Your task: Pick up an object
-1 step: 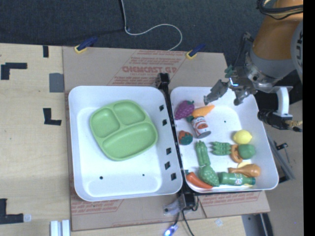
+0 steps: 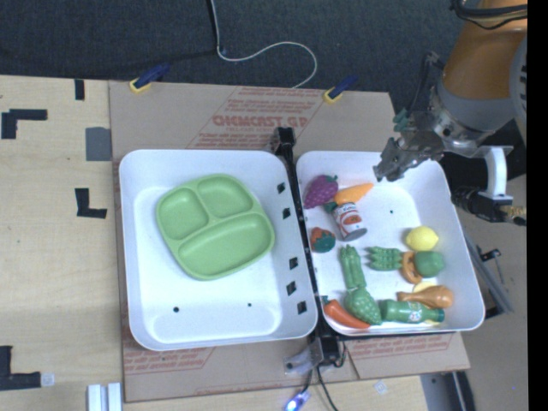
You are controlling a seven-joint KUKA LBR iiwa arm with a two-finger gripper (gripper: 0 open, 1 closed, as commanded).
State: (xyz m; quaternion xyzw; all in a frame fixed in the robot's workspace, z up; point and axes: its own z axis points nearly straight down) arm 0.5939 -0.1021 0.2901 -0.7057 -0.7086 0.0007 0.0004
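We see two white bins side by side on a cardboard sheet: the left bin (image 2: 141, 229) and the right bin (image 2: 458, 238). The grey arm (image 2: 484, 75) with its orange band reaches in from the right, and its gripper (image 2: 387, 171) hangs above the upper part of the right bin, near the rim. We cannot tell how far the pincer is spread; nothing shows between its tips, and it touches no toy that we can make out.

In the left bin lies one green divided plate (image 2: 216, 224) with three compartments.

The right bin holds the toy foods. We count one purple grape bunch (image 2: 321, 190), one small can with a red label (image 2: 349, 220) just below one orange carrot (image 2: 355, 193), one yellow lemon (image 2: 421, 239), and one round red-and-green piece (image 2: 323, 241) by the left wall. Several green pieces crowd the lower part, too tangled for us to count them surely. The carrot lies nearest the gripper, just down and left of it.
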